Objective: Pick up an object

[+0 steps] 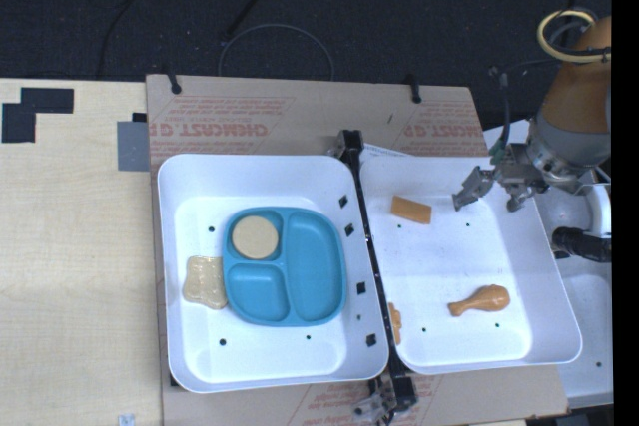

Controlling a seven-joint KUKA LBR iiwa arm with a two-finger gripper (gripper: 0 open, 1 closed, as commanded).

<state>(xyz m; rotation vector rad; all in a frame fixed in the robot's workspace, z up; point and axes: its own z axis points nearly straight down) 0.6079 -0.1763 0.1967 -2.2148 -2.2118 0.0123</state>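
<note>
Approach is the step I judge to be in hand: nothing is grasped yet, and my gripper [492, 187] hangs over the upper right part of the right bin [539, 334], with the grey wrist and orange band rising behind it at the view's right.

My two fingers stand apart, one reaching left toward the middle of the bin, the other nearer the right wall, and nothing sits between them. They touch no object that I can make out; whether the tips are down at the bin floor I cannot tell from this slant.

Nearest to me is the orange block [410, 210], lying flat on the bin floor just left of my left finger, apart from it. The drumstick-shaped toy [480, 300] lies lower in the same bin, well apart from me. A small orange piece [394, 322] sits against the divider at the bin's lower left.

In the left bin [190, 354], a blue divided tray [295, 284] holds a round tan piece [254, 236], with a pale piece [205, 281] beside it.

Next, I would need to shift left to centre over the block, line the open fingers across its short side, then descend and close.
</note>
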